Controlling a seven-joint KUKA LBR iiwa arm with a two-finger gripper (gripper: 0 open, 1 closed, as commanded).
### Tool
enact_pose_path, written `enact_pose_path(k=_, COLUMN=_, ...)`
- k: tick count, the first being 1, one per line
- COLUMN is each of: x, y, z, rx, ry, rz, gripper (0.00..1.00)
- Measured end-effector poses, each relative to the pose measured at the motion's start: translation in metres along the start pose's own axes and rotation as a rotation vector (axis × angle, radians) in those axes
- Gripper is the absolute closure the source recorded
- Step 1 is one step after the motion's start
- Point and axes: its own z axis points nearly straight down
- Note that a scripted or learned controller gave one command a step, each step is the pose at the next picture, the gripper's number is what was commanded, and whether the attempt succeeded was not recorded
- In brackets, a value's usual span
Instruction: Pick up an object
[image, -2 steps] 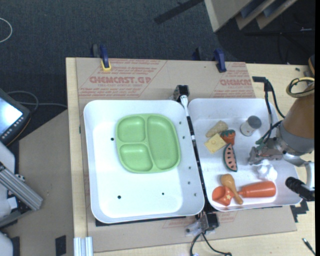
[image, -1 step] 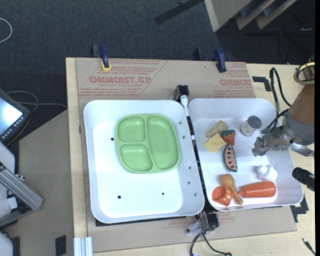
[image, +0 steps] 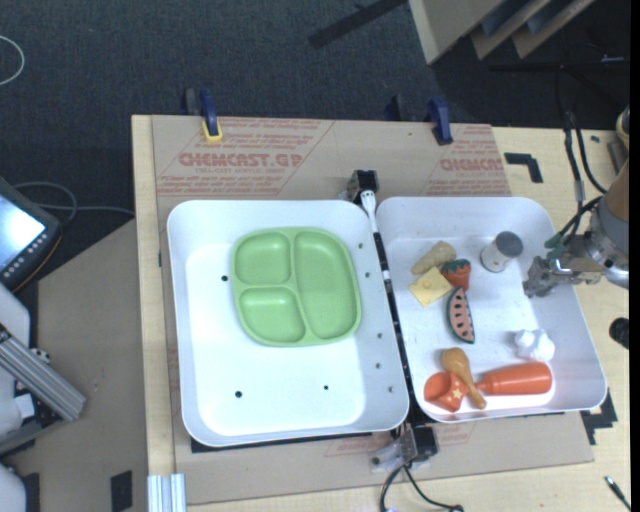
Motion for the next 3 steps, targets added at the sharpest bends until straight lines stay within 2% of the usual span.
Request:
enact_pose_path(k=1, x=0.000, y=0.001, z=-0.036, rx=0.002, ry=0.001, rz=0.000, gripper=1.00)
enact_pose_path(k=2, x=0.051, y=0.020, z=-0.042, rx=0.003, ry=0.004, rz=-0.006, gripper=1.00)
enact_pose_path(k=3, x=0.096, y=0.046, z=-0.030, rx=0.003, ry=0.002, rz=-0.003, gripper=1.00)
